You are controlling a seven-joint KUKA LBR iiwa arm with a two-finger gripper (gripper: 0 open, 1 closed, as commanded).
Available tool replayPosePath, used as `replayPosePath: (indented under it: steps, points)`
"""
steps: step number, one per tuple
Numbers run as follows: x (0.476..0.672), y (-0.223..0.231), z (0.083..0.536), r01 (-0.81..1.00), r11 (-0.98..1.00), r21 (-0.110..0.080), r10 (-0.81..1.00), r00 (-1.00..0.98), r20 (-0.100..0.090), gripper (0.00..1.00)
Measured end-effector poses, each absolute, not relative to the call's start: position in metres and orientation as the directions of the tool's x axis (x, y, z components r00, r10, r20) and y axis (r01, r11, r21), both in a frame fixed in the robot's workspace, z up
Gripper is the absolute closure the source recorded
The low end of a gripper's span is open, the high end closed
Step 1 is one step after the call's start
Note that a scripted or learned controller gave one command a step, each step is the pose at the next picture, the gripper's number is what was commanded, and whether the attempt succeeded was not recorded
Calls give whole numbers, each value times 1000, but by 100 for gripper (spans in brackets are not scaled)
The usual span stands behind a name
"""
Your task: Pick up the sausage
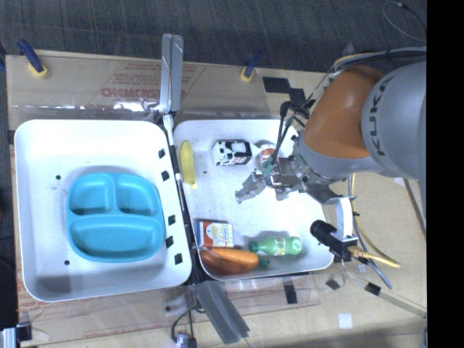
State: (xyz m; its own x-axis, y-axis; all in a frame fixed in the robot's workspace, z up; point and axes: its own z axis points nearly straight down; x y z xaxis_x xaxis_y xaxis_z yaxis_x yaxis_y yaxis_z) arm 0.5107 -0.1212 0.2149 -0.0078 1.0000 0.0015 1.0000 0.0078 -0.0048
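The sausage (229,259) is an orange-brown, rounded link lying along the near wall of the right bin (217,130), just below a small juice carton (216,233). My gripper (250,185) hangs over the middle of that bin, well up-frame of the sausage and slightly to its right. Its grey fingers (242,193) point toward the left and are spread open, with nothing between them. The grey arm with its orange band (341,118) reaches in from the right.
A green bottle (278,247) lies right beside the sausage's right end. A yellow banana-like piece (188,162) lies along the bin's left wall, and a black-and-white carton (232,152) sits at the back. The left bin (43,267) holds a blue divided tray (114,217).
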Motion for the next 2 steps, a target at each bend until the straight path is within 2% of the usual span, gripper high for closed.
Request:
replayPosePath:
  steps: [1, 2]
  points:
    - [476, -180, 139, 997, 78, -4, 997, -78, 1, 0]
    - [476, -196, 91, 986, -166, -6, 986, 166, 3, 0]
